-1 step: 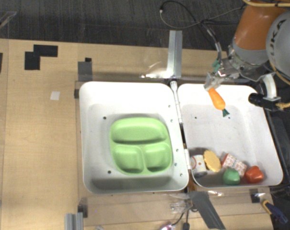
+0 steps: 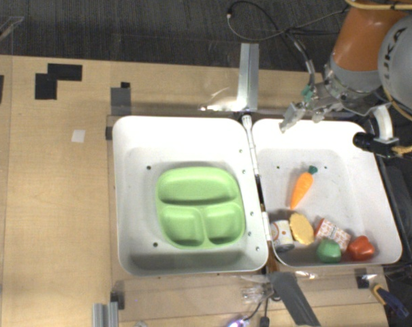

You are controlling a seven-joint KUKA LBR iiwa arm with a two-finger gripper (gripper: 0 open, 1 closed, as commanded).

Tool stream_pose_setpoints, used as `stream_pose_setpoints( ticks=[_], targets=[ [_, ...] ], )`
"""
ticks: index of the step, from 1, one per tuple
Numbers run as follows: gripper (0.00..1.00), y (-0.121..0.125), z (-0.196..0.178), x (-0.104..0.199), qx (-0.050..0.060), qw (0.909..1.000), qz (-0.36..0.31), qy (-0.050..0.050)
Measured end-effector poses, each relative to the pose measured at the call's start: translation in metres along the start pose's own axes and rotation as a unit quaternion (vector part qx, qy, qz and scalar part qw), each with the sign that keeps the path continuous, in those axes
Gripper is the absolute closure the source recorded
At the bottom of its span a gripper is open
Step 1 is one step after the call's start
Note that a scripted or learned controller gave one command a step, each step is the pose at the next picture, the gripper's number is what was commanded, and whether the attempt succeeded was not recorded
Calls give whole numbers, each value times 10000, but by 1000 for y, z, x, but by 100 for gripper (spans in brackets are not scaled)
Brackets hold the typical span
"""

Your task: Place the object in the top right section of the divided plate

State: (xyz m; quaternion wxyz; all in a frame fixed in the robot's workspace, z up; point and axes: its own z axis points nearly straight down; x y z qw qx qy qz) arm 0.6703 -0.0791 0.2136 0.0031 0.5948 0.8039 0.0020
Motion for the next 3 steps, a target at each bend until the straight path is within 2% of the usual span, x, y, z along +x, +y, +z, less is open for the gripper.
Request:
stream_pose_setpoints(
  ticks=[1,2,3],
  targets=[
    [0,-49,28,44,19,9994,355,8],
    [0,-49,28,44,18,9994,356,8],
    [0,-96,28,130,25,9791,2034,11]
  ],
)
